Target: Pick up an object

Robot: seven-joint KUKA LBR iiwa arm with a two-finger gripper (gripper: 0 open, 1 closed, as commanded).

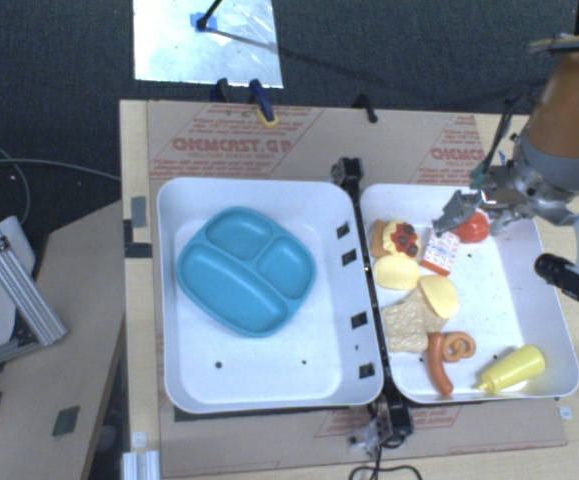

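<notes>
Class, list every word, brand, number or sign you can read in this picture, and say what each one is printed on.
"CHEMCAST GP": red print on the brown board under the bins, at its upper left.
The same red print at the board's upper right, partly covered and too blurred to read in full.
Small red-and-white packet in the right bin: its print is too small to read.

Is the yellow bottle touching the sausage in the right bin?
Apart. The camera view shows bare white bin floor between the yellow bottle and the sausage, which lies left of it.
</notes>
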